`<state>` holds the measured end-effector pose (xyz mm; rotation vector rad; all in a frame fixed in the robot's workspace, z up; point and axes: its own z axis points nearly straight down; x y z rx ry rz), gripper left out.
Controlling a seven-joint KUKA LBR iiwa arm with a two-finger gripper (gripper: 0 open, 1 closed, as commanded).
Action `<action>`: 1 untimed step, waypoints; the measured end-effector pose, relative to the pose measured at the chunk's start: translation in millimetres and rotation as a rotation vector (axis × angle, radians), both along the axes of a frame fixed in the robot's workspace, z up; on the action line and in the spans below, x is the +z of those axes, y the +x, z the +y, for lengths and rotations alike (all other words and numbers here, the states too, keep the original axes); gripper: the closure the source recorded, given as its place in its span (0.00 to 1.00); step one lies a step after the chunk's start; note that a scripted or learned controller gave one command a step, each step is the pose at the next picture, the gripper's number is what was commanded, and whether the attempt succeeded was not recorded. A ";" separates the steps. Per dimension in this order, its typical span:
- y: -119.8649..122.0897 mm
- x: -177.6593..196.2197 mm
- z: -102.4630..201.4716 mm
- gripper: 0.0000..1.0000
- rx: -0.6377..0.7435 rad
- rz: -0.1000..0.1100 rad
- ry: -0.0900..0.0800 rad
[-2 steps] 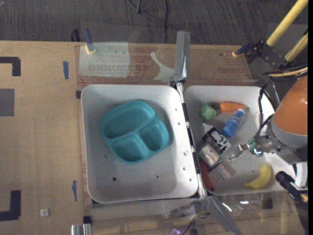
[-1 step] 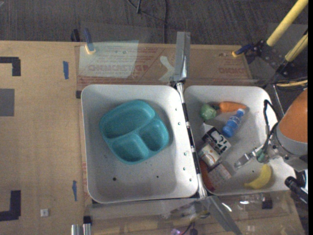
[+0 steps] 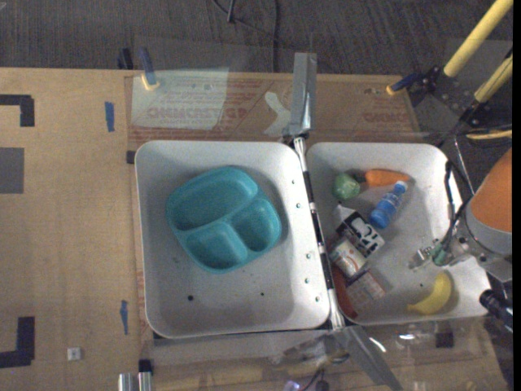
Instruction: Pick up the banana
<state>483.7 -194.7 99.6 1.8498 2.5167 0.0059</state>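
A yellow banana (image 3: pixel 434 294) lies in the right bin (image 3: pixel 423 157), near its front right corner. My gripper (image 3: pixel 429 256) hangs just above and slightly left of the banana, at the end of the arm with its orange band (image 3: pixel 498 198) at the right edge. The banana rests on the bin floor, apart from the gripper tips.
The right bin also holds a green round item (image 3: pixel 347 186), an orange carrot-like item (image 3: pixel 387 177), a blue bottle (image 3: pixel 388 205), a black and white box (image 3: pixel 361 236) and a can (image 3: pixel 348 261). A teal divided plate (image 3: pixel 225 217) lies in the left bin (image 3: pixel 155 243).
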 end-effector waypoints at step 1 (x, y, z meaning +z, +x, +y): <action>-0.2 -0.1 -0.2 0.00 0.000 0.000 0.000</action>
